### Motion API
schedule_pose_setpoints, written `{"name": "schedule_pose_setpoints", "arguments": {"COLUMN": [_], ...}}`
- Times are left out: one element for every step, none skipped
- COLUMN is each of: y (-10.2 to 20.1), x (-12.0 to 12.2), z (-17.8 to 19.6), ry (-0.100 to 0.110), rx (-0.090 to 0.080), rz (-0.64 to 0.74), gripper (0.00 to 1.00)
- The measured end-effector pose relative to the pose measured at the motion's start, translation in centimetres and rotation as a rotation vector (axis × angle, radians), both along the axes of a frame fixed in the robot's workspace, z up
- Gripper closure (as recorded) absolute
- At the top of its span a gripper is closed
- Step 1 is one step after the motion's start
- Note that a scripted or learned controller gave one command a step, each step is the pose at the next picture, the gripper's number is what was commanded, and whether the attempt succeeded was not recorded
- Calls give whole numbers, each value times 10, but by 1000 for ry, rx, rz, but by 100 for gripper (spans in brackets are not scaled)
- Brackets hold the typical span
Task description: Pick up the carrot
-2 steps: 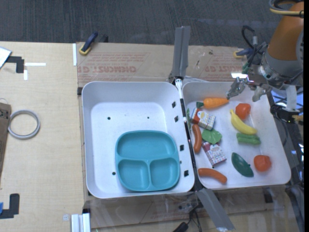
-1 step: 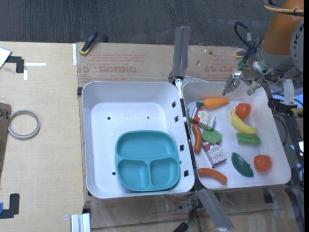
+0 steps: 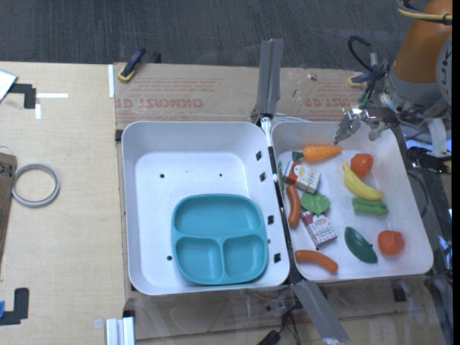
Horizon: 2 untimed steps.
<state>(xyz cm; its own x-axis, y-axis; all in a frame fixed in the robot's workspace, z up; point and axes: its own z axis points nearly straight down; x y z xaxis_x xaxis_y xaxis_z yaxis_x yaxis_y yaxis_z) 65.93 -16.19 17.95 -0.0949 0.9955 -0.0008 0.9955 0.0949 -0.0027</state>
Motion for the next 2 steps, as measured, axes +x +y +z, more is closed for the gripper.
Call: {"name": "schedule_pose_setpoints", "arguments": {"y": [5,-18], "x": [0,-19], "z": [-12,-9], "ry": [1,0], "rx": [1,1], "rz": [147,200], "gripper": [0,0]}}
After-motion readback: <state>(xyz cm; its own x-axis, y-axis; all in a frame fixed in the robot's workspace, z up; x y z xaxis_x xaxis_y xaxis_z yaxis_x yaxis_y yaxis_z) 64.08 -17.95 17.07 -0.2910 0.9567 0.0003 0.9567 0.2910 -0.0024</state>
